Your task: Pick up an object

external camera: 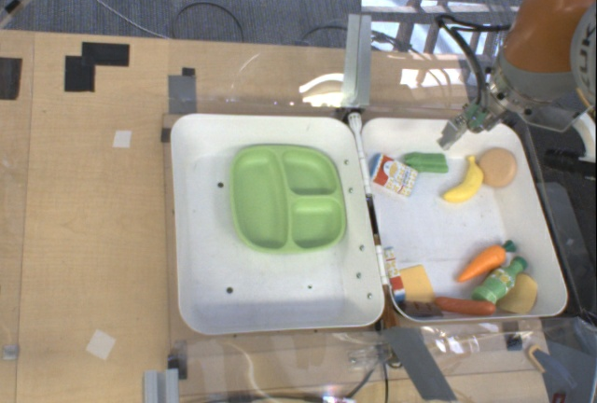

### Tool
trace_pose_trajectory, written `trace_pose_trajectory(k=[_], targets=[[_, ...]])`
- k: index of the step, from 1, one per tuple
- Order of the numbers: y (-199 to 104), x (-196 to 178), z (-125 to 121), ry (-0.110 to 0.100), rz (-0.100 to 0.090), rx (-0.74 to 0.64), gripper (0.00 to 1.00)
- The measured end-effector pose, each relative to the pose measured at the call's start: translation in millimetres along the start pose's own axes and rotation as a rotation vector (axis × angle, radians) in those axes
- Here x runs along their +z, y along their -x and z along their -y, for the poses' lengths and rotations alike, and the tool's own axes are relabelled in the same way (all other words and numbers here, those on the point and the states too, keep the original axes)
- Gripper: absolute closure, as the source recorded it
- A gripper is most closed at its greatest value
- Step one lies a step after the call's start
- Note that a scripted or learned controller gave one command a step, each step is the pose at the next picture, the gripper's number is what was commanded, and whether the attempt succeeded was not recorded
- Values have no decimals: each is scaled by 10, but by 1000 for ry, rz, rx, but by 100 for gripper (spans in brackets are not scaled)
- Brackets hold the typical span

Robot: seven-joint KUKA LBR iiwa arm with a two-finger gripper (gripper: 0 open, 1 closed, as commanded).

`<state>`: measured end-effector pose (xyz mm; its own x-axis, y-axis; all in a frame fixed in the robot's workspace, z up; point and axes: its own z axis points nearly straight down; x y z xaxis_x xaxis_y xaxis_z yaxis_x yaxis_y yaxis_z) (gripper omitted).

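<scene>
While your arm hangs over the right bin's [546,233] far edge, claw [464,126] state impossible to tell, the toy food waits below, banana [465,184] nearest, apart from the green plate [285,198].

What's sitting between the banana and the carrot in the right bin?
Nothing: in the camera view the stretch from the banana down to the carrot is bare white floor of the right bin. The green bottle lies just below the carrot.

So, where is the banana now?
The banana lies in the right bin, in its far half, just left of the round tan bun and right of the green pepper.
</scene>
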<state>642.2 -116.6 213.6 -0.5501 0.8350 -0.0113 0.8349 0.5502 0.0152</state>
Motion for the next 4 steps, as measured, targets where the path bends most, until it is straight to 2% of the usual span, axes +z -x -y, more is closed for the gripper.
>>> trace_pose_trajectory(k=[1, 2, 3, 4], targets=[[8, 47, 35, -8, -5, 4, 0], [263, 1104, 476, -18, -14, -122, 0], [-292, 1244, 127, -5, -5, -105, 0], [556, 914, 808, -11, -1, 412, 0]])
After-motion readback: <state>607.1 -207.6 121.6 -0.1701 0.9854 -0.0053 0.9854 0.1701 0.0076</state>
